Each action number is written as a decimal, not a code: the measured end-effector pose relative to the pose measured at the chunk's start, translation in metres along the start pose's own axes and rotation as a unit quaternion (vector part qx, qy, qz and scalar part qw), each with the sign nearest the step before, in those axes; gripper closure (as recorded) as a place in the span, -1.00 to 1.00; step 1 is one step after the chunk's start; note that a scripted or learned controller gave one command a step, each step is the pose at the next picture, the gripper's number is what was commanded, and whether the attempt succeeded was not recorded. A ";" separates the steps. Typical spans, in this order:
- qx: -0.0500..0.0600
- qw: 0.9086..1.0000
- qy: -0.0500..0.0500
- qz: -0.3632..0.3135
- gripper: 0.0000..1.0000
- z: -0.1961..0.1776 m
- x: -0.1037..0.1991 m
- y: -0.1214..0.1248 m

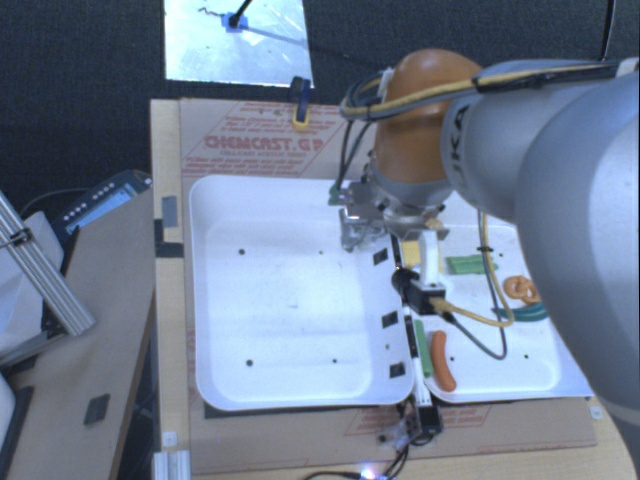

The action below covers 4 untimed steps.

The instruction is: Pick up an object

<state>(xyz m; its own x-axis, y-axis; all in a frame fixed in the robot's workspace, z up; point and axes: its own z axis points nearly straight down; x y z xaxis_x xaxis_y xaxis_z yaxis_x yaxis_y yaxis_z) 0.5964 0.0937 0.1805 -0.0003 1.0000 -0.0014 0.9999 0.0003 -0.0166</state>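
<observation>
Sausage-shaped object (441,363) sits in right bin (520,368), but end effector (354,230), opening impossible to tell, hangs over left bin (280,308) edge, so a descent likely grabs nothing.

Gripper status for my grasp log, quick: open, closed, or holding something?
Gripper: cannot be told from this camera view.

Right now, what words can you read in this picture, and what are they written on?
"CHEMCAST GP": big red letters on the brown sheet under the bins, at its far edge.
Smaller red lines just below that: too blurred to read.
Red print on the same sheet's near edge: too blurred to read.
Dark letters on the grey arm, beside the orange band: only partly seen, not readable.
</observation>
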 end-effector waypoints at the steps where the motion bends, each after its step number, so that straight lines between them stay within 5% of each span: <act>1: -0.017 1.000 0.003 -0.004 1.00 -0.156 0.035 0.004; 2: -0.001 1.000 0.000 -0.003 1.00 -0.067 0.047 -0.113; 3: -0.016 1.000 0.005 -0.005 1.00 -0.203 0.094 -0.112; 4: -0.004 1.000 0.000 -0.003 1.00 -0.093 0.131 -0.113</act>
<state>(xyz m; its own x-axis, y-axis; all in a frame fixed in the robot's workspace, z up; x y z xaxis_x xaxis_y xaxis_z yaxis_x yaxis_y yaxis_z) 0.4852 0.2249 0.2749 -0.0073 1.0000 -0.0021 0.9999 0.0073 -0.0078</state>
